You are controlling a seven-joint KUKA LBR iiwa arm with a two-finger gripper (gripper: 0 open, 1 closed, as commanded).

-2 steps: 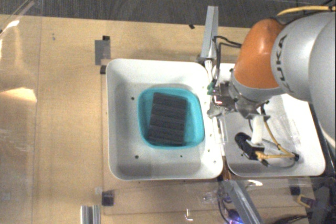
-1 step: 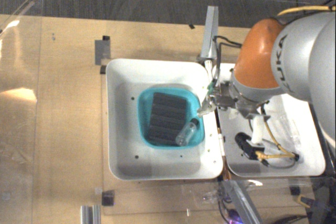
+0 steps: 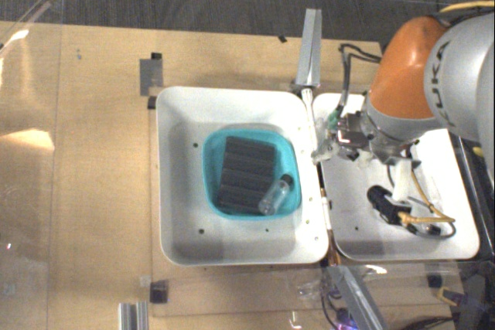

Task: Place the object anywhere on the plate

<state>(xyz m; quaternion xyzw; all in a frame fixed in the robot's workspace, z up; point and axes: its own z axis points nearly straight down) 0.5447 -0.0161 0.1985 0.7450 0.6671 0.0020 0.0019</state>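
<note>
gripper [image 3: 334, 144] is hovering over the right bin [image 3: 352, 201], state untellable; i'd be aiming low, onto the teal plate [image 3: 211, 166].

Left bin open round the plate, right bin crowded by the arm
We see bare floor all round the turquoise square plastic plate [image 3: 213, 166] in the shallow white left bin [image 3: 174, 189], widest along the left and near sides. A dark ribbed rectangular block [image 3: 246, 174] covers most of the plate, and a small clear plastic vial [image 3: 275, 195] lies tilted at its near right corner, leaving only narrow strips free. The grey arm with the orange band [image 3: 418, 89] hangs over the far part of the shallow white right bin [image 3: 348, 232]; its near left floor lies open. A grey metal bar [image 3: 311, 46] stands behind the join
</note>
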